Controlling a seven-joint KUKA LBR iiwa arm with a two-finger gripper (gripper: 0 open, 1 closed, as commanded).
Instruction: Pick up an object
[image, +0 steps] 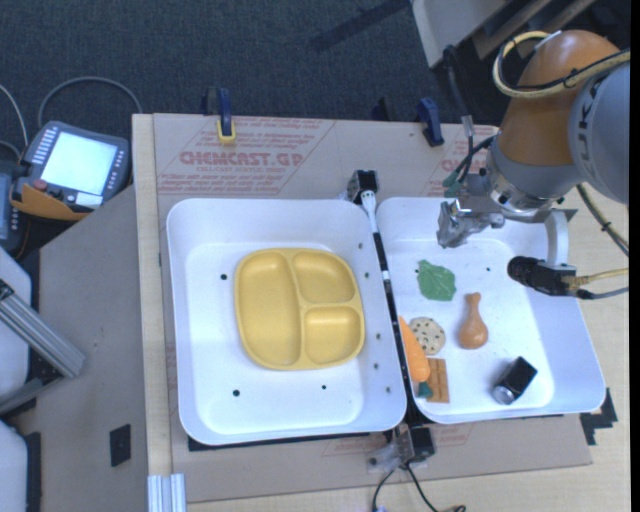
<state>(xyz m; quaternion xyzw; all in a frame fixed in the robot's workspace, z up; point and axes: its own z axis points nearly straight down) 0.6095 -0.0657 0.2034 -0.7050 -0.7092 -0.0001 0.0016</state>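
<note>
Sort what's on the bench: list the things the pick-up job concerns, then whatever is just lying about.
Job things, all in the right bin:
gripper, above them
green leaf piece
tan pear-shaped piece
speckled cookie
carrot
brown cracker
black block

Lying about:
yellow divided plate in the left bin
teach pendant off the bench

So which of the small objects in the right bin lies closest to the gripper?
The green leaf-shaped piece, just below the gripper. The drumstick, cookie, carrot and black object lie farther down the bin.
</note>
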